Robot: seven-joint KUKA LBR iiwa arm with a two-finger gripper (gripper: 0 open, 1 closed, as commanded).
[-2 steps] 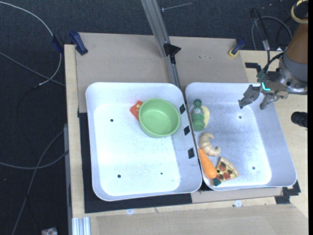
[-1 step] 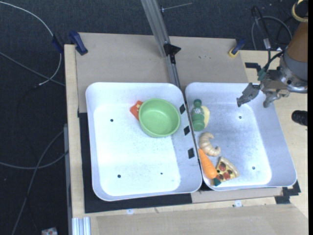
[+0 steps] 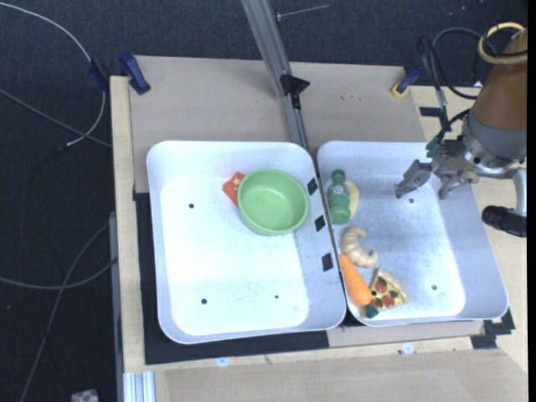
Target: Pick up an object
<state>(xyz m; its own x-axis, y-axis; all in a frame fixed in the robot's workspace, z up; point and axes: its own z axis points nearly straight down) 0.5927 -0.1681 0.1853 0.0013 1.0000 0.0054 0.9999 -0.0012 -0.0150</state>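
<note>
While gripper (image 3: 429,182) hovers, bottle (image 3: 338,198) perhaps touches croissant (image 3: 358,246).

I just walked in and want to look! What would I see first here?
Probably the bright green bowl in the left bin, with something red-orange peeking out beside it. Next, toy food along the right bin's left side: a green bottle, croissant, carrot and pizza slice. The robot's hand hangs open over that bin.

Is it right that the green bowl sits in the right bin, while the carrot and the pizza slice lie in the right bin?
Not quite. The camera view shows the green bowl in the left bin, not the right one. The carrot and the pizza slice do lie in the right bin.
</note>
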